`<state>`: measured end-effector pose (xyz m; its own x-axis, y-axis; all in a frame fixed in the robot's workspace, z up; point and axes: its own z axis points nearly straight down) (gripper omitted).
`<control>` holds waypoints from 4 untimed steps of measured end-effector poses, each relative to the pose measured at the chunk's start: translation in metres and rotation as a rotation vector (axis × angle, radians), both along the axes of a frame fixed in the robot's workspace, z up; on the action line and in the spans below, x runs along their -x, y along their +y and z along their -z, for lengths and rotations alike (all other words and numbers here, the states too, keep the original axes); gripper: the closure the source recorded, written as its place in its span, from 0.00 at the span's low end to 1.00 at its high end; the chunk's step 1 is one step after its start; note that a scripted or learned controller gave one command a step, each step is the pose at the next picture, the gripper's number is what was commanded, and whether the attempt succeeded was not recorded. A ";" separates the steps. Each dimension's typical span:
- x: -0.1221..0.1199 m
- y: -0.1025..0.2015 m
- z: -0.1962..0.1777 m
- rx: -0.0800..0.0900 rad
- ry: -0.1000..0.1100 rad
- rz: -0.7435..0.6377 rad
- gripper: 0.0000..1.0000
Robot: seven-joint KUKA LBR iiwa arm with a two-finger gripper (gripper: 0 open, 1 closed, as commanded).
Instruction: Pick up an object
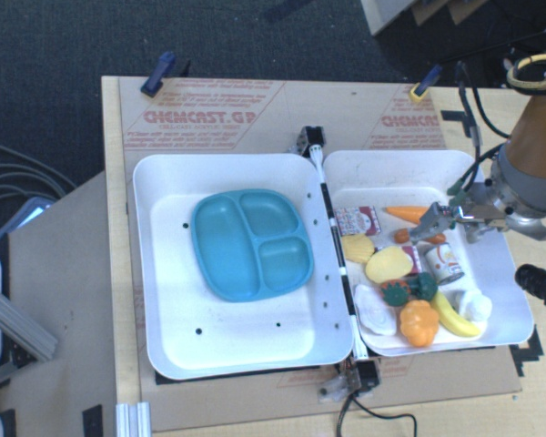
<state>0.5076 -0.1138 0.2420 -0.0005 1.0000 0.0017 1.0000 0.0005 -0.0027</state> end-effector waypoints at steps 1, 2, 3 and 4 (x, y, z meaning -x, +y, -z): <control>0.029 -0.025 0.158 0.001 -0.002 0.002 0.00; 0.029 -0.025 0.148 0.001 -0.004 0.002 1.00; 0.028 0.057 0.057 0.001 -0.002 -0.001 1.00; 0.026 0.118 -0.002 0.001 -0.002 0.000 1.00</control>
